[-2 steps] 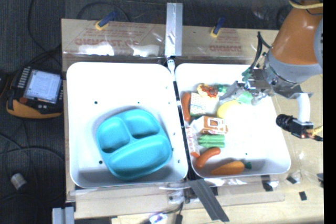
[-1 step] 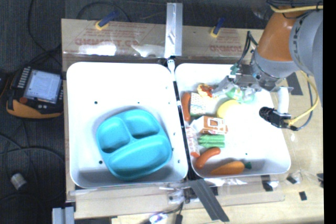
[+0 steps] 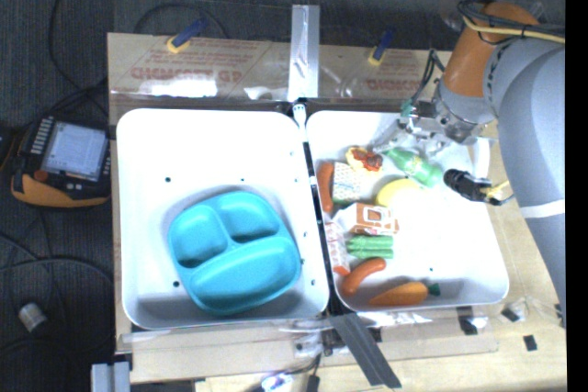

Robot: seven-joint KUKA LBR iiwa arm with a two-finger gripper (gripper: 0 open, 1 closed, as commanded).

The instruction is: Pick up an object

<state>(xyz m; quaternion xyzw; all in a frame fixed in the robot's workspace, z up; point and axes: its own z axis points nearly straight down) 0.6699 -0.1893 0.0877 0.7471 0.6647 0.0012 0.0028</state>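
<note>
My gripper (image 3: 413, 142) hangs over the far part of the right bin (image 3: 478, 243), on the grey arm with its orange band (image 3: 469, 60). It looks open, its fingers spread just above a green toy (image 3: 415, 166) that lies on the bin floor. A yellow fruit (image 3: 397, 191) sits right in front of the green toy. To the gripper's left lies a red-and-orange toy (image 3: 365, 159). Nothing is lifted between the fingers.
More toy food fills the right bin: a chequered packet (image 3: 346, 184), an orange-white carton (image 3: 373, 218), green beans (image 3: 370, 245), a sausage (image 3: 363, 274), a carrot (image 3: 401, 294). The left bin (image 3: 147, 151) holds a blue divided plate (image 3: 234, 248).
</note>
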